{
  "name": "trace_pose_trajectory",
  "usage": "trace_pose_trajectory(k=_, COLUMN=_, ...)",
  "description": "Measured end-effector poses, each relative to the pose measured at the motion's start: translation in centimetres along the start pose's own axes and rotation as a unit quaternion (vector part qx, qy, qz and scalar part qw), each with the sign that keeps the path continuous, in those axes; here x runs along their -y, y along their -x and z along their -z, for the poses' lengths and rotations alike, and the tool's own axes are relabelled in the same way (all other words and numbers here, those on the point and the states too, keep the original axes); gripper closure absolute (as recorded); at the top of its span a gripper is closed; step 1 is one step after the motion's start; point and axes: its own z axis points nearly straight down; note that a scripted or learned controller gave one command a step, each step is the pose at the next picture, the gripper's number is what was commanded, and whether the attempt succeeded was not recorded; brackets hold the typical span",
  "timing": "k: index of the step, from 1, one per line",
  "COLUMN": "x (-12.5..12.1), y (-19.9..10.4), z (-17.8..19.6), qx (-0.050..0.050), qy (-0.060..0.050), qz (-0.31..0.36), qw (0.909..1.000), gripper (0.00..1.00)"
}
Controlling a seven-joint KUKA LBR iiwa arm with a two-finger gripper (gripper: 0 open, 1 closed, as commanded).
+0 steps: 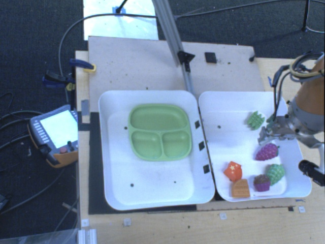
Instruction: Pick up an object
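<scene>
The gripper (268, 132) hangs low over the right bin (223, 111), toward its right wall, with the purple grape bunch (267, 151) lying just below and touching or nearly touching its tips; whether the gripper is open or closed cannot be told from here, and nothing is seen between its tips. Six small toys lie in the right bin. Taking the purple grape bunch as reference: one green leafy piece (255, 119) sits above it, just left of the gripper; one green grape bunch (275, 173) sits just below it; one small purple piece (262, 182) lies below it and slightly left, touching the green bunch; one orange-red piece (233, 171) lies well to its lower left; one orange block (240, 188) sits just under that piece. The left bin (117, 136) holds one green divided plate (160, 131), with three compartments, well apart from the grape bunch.
</scene>
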Motion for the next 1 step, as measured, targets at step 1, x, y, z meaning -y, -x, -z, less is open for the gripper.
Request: trace_pose_trajectory(k=1, x=-0.17, y=0.03, z=2.36, qx=0.0, qy=-0.001, qz=0.0, qw=1.0, gripper=1.0)
